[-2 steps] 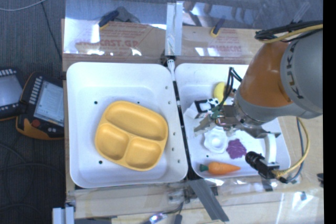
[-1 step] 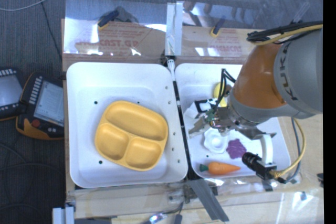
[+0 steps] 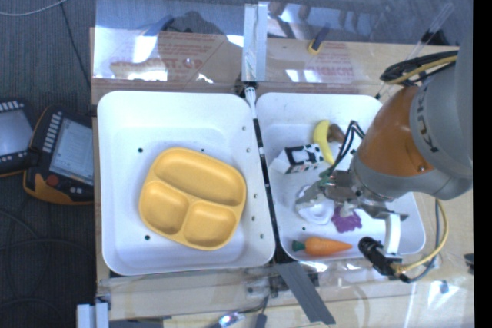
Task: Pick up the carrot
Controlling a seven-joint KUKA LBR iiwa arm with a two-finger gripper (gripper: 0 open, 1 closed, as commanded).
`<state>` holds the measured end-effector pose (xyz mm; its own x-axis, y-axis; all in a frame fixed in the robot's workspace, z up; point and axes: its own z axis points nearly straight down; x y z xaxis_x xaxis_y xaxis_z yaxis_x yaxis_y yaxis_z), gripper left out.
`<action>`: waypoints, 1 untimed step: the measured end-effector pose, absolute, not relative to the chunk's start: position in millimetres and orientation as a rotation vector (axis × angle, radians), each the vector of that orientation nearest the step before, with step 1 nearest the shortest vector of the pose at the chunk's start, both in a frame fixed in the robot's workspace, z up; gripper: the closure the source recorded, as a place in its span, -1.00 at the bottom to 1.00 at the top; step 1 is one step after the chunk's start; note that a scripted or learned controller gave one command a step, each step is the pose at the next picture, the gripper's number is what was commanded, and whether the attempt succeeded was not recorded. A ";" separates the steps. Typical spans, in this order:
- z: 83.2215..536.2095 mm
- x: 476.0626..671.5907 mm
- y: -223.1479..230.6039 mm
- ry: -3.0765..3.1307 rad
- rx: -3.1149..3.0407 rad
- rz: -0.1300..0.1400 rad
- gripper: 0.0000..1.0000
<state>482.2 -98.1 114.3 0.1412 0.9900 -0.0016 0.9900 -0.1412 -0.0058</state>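
Note:
The carrot (image 3: 326,246), orange with a green top at its left end, lies flat near the front edge of the right bin (image 3: 277,165). My gripper (image 3: 317,197) hangs over the middle of that bin, just above and behind the carrot, apart from it. Metal finger parts show near a white object below the gripper. The grey arm with its orange band (image 3: 392,138) covers the right side of the bin.
A purple toy (image 3: 347,221) lies just behind the carrot. A yellow banana (image 3: 323,138) and a black-and-white cow toy (image 3: 301,156) sit further back. The left bin (image 3: 123,119) holds a yellow divided plate (image 3: 192,197). A teach pendant (image 3: 61,157) lies left of the bench.

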 end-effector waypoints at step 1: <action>182.6 487.0 -56.0 -1.676 -2.656 0.007 -1.00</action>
